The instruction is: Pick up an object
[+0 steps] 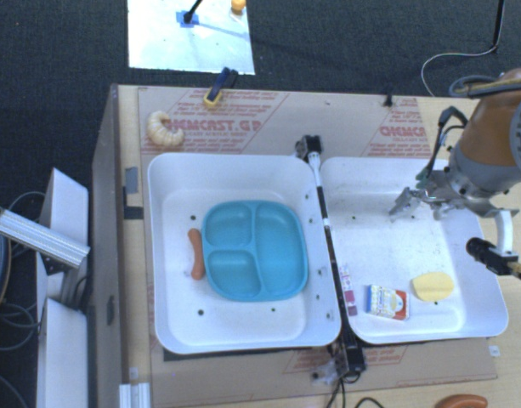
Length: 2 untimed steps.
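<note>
The arm (498, 134) reaches in from the right and its gripper (420, 202) hangs over the far part of the right bin (387, 253), with nothing seen between its fingers; the two grey tips look spread apart, so it reads as released and carrying nothing. Candidate things lie in the near right corner of that bin: a yellow piece (433, 286) and, just left of it, a small packet (387, 302) with red and white print, the two close but apart. A thin wrapper (348, 289) lies against the divider near the bin's left wall. The left bin (171, 228) holds a blue tray (254, 250) with compartments and a sausage (195, 254) just left of the tray, touching or nearly so. Judgement: the step in hand is the approach, not yet a grasp, since the gripper is well apart from every thing. The yellow piece looks the easiest choice: rounded, thick enough to pinch, with bare floor around most of it. To do it well the gripper should travel nearward and a bit right, centre over the piece, turn so the fingers straddle its short width, and descend straight with fingers wide. Risk: the piece sits near the bin's right wall and the packet, so a finger could hit either; the flat packet would likely slip
</note>
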### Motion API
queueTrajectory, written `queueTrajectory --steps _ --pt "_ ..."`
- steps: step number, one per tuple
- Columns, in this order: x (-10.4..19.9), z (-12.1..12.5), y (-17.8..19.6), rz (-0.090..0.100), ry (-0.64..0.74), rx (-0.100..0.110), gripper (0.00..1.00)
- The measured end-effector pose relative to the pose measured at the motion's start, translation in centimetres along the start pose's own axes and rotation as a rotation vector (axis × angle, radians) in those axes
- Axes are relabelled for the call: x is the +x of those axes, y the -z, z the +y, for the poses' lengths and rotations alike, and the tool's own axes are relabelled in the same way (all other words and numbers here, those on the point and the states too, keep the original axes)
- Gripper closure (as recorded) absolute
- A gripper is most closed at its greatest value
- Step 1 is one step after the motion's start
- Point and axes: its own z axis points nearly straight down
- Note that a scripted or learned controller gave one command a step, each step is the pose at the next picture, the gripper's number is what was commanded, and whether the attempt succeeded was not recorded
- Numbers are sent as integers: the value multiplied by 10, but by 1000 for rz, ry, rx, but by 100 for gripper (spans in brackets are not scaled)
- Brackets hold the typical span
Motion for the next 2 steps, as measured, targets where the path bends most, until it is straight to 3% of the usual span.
queueTrajectory --steps 1,2 --pt "41 -17 -63 1 1 -1 0" --pt "41 -16 -52 0 3 -3 100"
